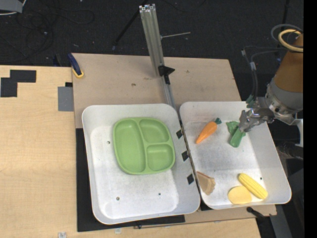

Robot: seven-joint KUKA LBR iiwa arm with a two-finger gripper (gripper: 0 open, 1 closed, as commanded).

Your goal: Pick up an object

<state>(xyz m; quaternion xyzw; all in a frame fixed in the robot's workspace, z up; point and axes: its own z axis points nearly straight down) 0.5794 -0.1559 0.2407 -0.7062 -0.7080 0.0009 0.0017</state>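
Observation:
My gripper (246,121) hangs over the right bin (225,157), near its upper right part. Right below and left of it lies a green toy vegetable (236,137), with the gripper's tip at the toy's upper end; whether they touch I cannot tell. An orange carrot (207,131) lies to the left of the green piece. A yellow corn cob (252,185) and a flat yellow piece (239,196) rest at the bin's front right corner. A brown wedge (207,183) sits at the front left of that bin.
The left bin (99,182) holds a green divided plate (144,145). An upright metal post (152,38) stands behind the gap between the bins. The arm's grey body (290,83) rises at the right edge.

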